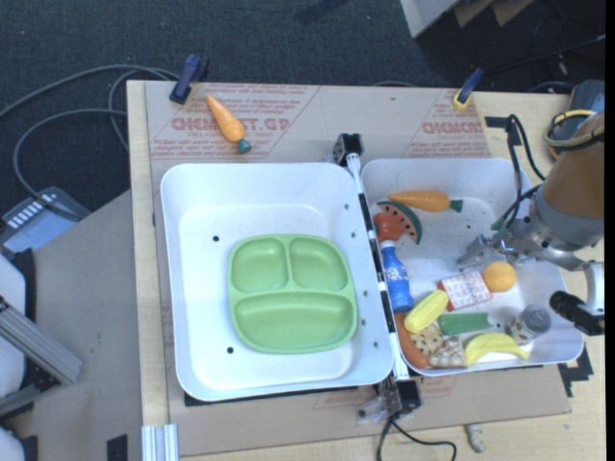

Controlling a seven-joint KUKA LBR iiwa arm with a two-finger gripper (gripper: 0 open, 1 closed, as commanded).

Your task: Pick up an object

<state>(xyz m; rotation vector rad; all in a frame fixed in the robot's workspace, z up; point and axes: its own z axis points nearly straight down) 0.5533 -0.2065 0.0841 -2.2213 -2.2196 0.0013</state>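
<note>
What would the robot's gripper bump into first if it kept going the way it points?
The gripper points left and down into the right bin. It would probably meet bare bin floor first, near the watermelon slice, though depth is hard to judge from above.

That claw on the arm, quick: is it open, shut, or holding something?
Gripper: hangs over the right bin near the orange ball; open or shut cannot be told.

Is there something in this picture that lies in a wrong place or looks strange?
Yes. One toy carrot lies on the cardboard bench top, behind the left bin and outside both bins. The other toys, including a second carrot, are all crowded in the right bin.
</note>
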